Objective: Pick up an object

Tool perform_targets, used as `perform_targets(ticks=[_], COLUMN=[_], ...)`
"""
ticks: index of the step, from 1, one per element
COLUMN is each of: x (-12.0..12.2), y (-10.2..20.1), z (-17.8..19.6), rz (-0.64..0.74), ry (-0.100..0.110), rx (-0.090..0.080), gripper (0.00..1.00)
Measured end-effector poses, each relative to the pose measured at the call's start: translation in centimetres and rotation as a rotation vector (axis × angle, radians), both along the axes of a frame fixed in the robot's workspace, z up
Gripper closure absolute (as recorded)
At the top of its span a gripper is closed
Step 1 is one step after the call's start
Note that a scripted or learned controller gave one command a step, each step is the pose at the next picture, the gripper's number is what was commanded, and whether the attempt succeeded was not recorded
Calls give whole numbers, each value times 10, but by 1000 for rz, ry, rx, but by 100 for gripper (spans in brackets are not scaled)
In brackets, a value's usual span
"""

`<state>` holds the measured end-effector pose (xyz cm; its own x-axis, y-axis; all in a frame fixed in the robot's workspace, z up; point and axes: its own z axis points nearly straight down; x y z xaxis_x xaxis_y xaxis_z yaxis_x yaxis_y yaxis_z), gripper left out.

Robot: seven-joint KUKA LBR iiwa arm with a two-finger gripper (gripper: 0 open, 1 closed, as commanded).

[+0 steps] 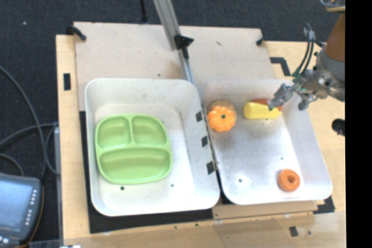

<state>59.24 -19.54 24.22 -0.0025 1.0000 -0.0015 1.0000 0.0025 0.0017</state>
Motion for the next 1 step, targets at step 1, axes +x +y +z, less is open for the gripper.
perform_targets(ticks=[1], x=[1], y=[-1], z=[11], rz=[4], ry=[-3], rx=[-1], gripper=[100])
